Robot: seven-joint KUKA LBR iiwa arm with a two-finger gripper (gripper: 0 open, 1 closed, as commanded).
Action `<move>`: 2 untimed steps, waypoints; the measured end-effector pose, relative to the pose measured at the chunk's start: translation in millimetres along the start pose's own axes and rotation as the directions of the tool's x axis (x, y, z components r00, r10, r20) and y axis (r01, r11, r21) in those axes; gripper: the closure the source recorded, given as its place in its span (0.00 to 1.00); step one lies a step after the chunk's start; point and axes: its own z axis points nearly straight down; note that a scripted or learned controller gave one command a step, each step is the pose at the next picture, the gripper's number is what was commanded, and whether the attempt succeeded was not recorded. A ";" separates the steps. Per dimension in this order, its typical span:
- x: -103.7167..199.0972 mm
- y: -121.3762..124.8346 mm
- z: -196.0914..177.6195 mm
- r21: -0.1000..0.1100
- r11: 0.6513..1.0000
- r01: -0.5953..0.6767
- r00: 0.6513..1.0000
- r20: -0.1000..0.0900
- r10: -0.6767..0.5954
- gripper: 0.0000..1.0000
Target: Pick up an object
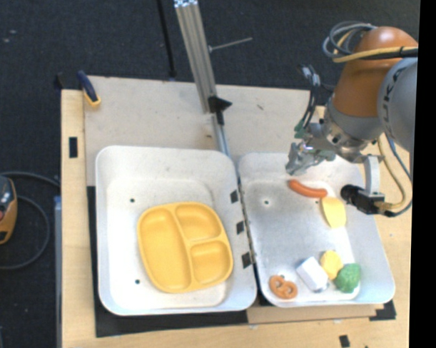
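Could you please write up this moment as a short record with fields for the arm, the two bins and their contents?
arm: grey with orange band, reaching in from the right
end effector: above the right bin's far edge, just beyond the hot dog, nothing seen between its fingers
left bin: holds a yellow divided tray
right bin: hot dog, banana, pretzel, white block, lemon, broccoli
cluster: last four sit at the near edge

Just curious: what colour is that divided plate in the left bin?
Yellow. The divided plate shows plainly in the camera view.
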 end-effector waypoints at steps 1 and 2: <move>-1.1 0.7 4.3 0.005 1.000 0.000 1.000 0.000 0.000 1.00; 48.3 -5.0 7.0 0.007 1.000 0.003 1.000 -0.002 -0.003 1.00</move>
